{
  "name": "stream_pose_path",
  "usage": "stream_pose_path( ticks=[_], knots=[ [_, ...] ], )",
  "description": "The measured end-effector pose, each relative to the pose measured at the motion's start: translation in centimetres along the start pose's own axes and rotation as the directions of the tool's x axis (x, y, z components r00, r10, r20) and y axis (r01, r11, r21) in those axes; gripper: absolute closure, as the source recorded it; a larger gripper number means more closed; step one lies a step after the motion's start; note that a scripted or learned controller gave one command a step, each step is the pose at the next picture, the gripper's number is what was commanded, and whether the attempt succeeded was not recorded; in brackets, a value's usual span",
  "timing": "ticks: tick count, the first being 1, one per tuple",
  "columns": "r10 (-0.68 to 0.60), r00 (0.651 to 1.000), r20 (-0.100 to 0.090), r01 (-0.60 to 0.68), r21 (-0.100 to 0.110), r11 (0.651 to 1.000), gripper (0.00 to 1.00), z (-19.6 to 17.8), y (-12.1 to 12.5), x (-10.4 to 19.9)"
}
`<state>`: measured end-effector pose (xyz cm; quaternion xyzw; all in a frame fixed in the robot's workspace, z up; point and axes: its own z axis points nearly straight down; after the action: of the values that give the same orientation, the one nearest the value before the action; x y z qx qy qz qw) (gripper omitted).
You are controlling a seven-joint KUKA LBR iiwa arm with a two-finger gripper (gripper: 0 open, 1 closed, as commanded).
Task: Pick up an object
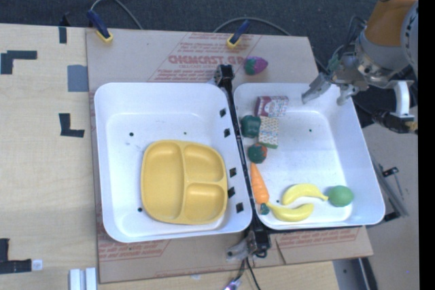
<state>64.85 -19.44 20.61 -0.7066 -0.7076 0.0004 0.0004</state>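
My gripper [329, 93] hangs over the far right rim of the right bin [319, 153], its two fingers spread open and empty. Along that bin's left side lie a small maroon-and-white box [271, 106], a patterned packet [269, 132], two dark green round toys [250, 125], and an orange carrot [258, 185]. Near the front are two yellow bananas [299, 202] and a green lime [340, 196]. All lie well left of or in front of the gripper.
The left bin [115, 112] holds a yellow divided plate [183, 181]. A purple-and-green toy [255, 65] sits on the cardboard behind the bins. Clamps and cables lie along the bench's far edge. The arm's orange band [394, 10] is at the upper right.
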Motion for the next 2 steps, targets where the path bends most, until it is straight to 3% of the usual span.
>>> stream_pose_path(
  ticks=[1,2],
  knots=[
    [0.000,1.000,0.001,0.000,-0.009,1.000,0.00,10.9,-1.5,5.2],
    [0.007,1.000,0.018,-0.006,-0.021,1.000,0.00,10.9,1.4,7.0]
  ],
)
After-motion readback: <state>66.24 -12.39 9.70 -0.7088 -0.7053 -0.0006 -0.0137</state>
